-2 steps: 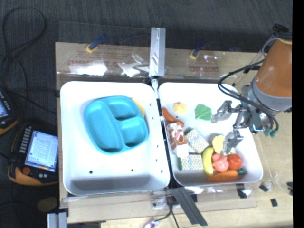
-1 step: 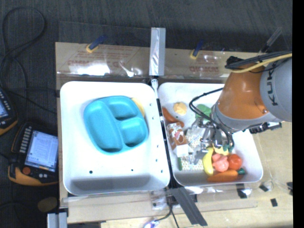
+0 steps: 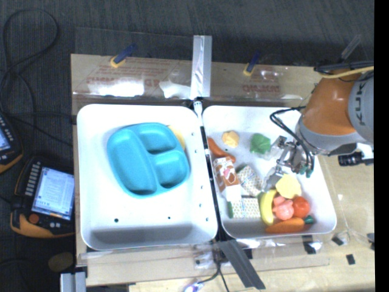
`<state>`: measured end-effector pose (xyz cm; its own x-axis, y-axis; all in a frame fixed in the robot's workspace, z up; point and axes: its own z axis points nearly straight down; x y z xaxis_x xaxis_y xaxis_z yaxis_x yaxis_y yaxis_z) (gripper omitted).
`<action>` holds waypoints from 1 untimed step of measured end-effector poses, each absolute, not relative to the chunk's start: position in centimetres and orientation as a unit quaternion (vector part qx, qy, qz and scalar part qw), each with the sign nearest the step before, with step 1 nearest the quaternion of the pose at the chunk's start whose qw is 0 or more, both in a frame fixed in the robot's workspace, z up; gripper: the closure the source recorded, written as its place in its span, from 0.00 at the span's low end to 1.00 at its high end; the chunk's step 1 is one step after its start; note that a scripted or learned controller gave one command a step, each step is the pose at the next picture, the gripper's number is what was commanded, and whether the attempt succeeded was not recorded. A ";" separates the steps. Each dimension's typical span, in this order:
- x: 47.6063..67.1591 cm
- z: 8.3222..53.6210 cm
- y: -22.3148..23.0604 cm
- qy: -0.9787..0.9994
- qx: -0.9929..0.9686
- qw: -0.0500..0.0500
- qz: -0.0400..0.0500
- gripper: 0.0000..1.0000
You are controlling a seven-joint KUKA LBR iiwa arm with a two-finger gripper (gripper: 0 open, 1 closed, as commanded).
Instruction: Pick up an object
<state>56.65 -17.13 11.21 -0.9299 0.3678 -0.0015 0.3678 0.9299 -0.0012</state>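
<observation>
The right bin (image 3: 267,114) holds several toy foods. My gripper (image 3: 276,160) hangs low over its right middle, fingers open, with bare bin floor between them. A yellow lemon (image 3: 289,186) lies just below the gripper, and a green piece (image 3: 261,143) just to its left. A banana (image 3: 266,205), a pink fruit (image 3: 281,207), a red tomato (image 3: 301,207) and a carrot (image 3: 284,225) crowd the front right corner. Further left lie a patterned packet (image 3: 249,178), a red-and-white packet (image 3: 225,170), a green-and-white box (image 3: 243,208), an orange stick (image 3: 214,146) and a yellow-orange ball (image 3: 230,139).
The left bin (image 3: 97,224) carries a blue divided plate (image 3: 149,157), with something yellow peeking out at its right edge. The wall between the two bins (image 3: 206,163) runs down the middle. The arm's orange band (image 3: 331,108) sits over the right bin's far right rim.
</observation>
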 end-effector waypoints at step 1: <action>65.0 9.8 -16.9 0.959 0.283 0.010 0.000 0.00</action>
